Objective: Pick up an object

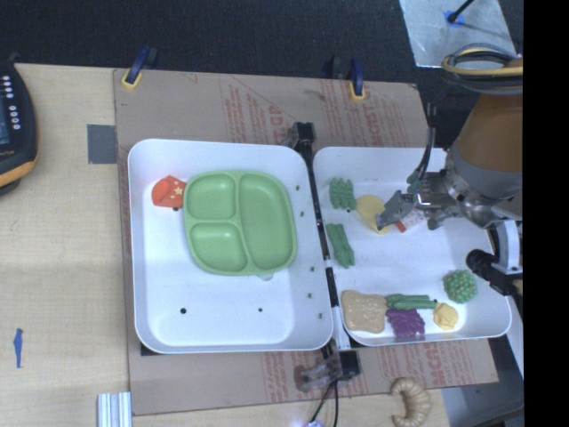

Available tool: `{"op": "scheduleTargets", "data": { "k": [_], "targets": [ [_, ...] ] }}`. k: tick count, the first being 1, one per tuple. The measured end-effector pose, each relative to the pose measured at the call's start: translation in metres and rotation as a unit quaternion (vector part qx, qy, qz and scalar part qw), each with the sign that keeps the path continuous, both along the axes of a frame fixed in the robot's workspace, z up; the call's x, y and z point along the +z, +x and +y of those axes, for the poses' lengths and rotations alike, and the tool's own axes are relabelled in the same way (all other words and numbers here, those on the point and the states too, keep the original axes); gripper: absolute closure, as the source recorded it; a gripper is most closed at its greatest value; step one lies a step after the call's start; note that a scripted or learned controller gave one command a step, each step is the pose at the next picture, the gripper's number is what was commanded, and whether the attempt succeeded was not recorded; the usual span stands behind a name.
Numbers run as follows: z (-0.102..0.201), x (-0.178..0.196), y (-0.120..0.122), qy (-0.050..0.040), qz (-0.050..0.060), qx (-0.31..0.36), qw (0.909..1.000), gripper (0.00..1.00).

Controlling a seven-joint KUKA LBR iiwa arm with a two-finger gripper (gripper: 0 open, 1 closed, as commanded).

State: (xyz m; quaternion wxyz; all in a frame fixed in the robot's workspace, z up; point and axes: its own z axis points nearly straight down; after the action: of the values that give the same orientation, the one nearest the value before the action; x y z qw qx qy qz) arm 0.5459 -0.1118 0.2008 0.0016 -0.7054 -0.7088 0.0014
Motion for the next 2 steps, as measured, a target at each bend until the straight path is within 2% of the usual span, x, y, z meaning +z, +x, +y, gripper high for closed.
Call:
{"op": "scheduleTargets", "data": {
  "k": [1,2],
  "targets": [
    [-0.043,-0.104,0.021,-0.0005,0.004,-0.001,1.0,0.0],
    [-0.078,-0.104,-0.076,0.001,0.004,-0.003,1.0,0.0]
  ]
}}
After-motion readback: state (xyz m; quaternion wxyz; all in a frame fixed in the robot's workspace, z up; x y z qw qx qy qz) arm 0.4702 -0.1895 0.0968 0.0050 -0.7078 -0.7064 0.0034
